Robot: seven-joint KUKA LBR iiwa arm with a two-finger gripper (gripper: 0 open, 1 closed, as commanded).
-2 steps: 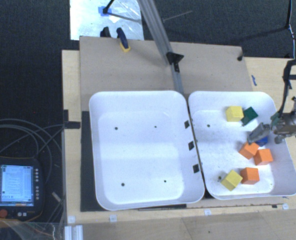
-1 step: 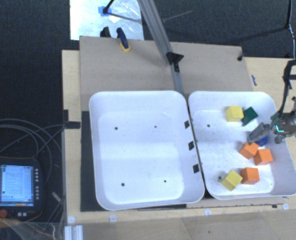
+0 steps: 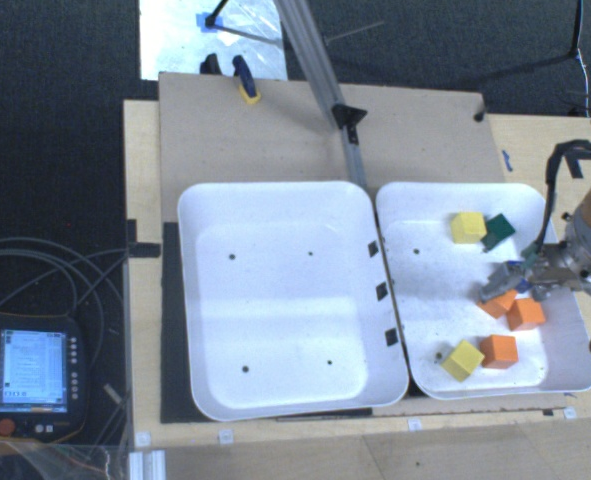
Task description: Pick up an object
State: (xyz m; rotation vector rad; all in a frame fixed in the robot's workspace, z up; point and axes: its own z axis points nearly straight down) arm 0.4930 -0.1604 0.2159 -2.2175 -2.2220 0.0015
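You are at the reaching step: the gripper (image 3: 502, 286) sits low in the right bin (image 3: 415, 353), its tip over the orange block (image 3: 497, 304) that lies against a second orange block (image 3: 525, 314). Nothing is lifted yet. Whether the pincer is spread or pressed together, you cannot tell from this angle; the metal tip blurs into the block beneath it.

The other candidates lie in the same bin: a third orange block (image 3: 499, 350) beside a yellow block (image 3: 462, 359) near the front, and a second yellow block (image 3: 468, 227) touching a green block (image 3: 498, 231) at the back. The left bin (image 3: 200, 268) plays no part.

Next you probably need a firm close and a straight lift, since the 2 touching orange blocks could jam or slip. The arm's body is cut off at the right.
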